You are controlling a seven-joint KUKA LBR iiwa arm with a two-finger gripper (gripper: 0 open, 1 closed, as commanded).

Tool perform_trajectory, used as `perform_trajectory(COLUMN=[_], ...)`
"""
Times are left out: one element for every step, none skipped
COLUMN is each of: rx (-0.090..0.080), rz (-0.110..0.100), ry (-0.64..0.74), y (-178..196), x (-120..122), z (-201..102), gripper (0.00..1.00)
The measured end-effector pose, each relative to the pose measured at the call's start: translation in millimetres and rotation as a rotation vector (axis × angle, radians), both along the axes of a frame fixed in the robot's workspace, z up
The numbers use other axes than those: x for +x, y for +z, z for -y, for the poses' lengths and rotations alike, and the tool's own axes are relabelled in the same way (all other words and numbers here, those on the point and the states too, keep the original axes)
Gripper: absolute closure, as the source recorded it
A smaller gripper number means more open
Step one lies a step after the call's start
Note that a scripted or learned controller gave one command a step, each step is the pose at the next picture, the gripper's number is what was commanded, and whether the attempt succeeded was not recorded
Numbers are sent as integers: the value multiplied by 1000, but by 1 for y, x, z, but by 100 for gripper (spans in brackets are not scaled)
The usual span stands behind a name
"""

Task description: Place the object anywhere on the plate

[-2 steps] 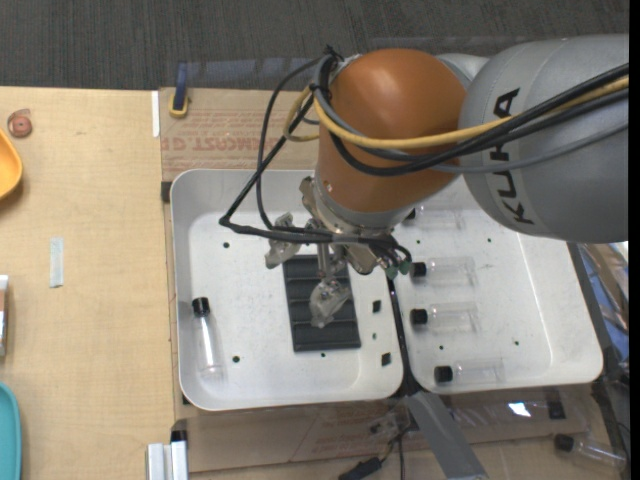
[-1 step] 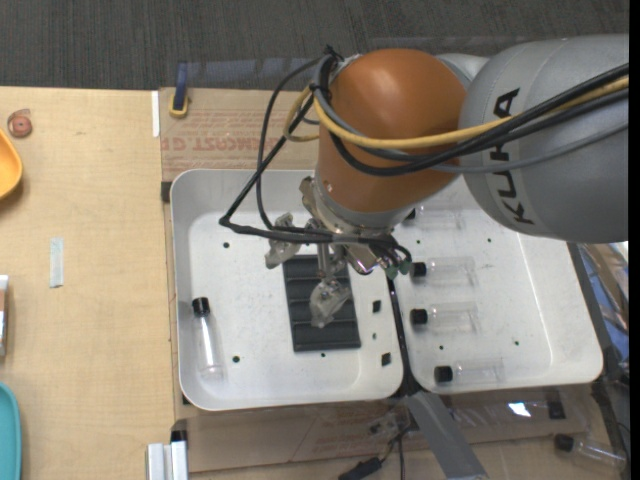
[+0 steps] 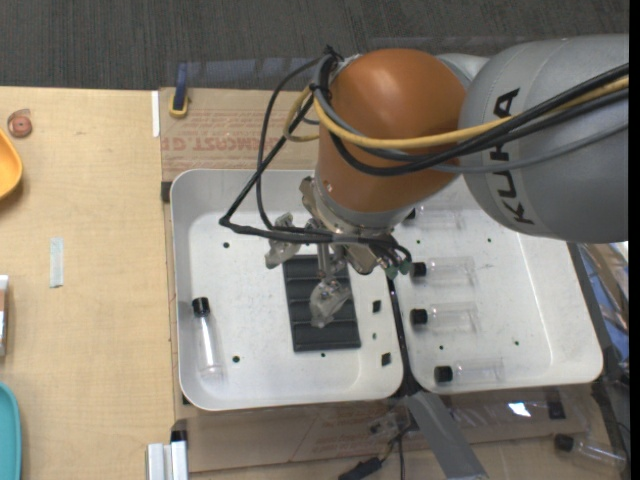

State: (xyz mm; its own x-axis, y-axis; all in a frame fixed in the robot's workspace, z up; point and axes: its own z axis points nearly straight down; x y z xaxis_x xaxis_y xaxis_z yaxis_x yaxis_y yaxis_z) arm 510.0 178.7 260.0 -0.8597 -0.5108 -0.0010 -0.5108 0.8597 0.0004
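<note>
A black ribbed plate [image 3: 325, 330] lies in the middle of the left bin [image 3: 190, 223]. My gripper [image 3: 326, 301] hangs directly over the plate's centre, low above it, under the big orange wrist band. Something pale and glassy shows at its tip, but I cannot make out what it is. A clear vial with a black cap [image 3: 205, 336] lies near the left bin's left wall, well apart from the gripper.
Three clear black-capped vials [image 3: 447, 318] lie in a column in the right bin [image 3: 560, 363]. Black cables [image 3: 258, 230] loop from the wrist over the left bin. The wooden bench [image 3: 80, 268] lies to the left, with cardboard behind the bins.
</note>
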Motion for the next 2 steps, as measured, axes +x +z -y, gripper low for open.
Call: perform_trajectory(rx=[0, 0], rz=[0, 0], ry=[0, 0], y=[0, 0], x=[0, 0], z=[0, 0], gripper=[0, 0])
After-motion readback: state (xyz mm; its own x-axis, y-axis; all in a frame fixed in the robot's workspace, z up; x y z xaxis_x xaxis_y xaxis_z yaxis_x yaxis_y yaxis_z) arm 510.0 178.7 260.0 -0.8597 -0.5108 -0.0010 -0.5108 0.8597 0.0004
